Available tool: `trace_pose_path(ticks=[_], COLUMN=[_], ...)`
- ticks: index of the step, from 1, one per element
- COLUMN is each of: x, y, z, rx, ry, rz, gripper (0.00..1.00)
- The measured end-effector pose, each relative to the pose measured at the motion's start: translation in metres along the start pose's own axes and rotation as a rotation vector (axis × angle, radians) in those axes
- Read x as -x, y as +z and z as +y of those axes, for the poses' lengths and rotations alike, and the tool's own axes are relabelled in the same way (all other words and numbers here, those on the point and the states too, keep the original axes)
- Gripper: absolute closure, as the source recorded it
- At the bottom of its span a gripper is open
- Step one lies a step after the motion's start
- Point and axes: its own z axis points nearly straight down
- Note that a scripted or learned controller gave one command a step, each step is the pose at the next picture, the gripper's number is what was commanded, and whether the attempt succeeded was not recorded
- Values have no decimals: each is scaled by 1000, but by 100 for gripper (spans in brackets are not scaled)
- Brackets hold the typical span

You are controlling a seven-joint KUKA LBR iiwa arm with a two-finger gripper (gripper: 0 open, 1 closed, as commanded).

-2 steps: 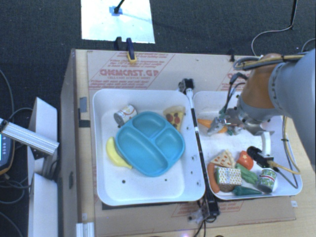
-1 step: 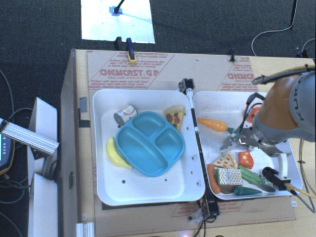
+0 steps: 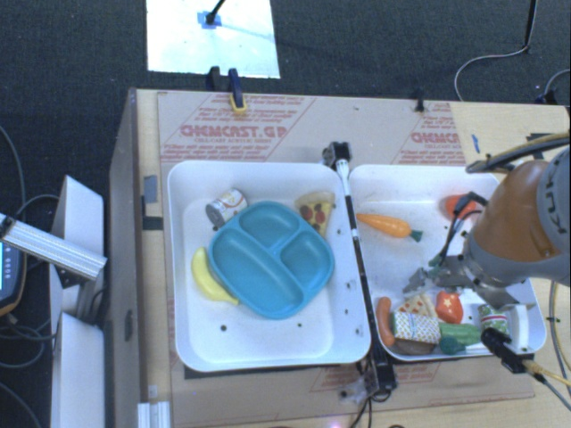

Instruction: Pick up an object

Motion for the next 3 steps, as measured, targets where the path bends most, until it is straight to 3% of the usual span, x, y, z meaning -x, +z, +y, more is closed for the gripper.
trace_pose_path(ticks=[1, 2, 3], x=[-28, -35, -35], y=[0, -1, -11], z=[72, 120, 121], rx=[2, 2, 4], ry=[-3, -4, -7], rz=[0, 0, -1], gripper=[0, 0, 100])
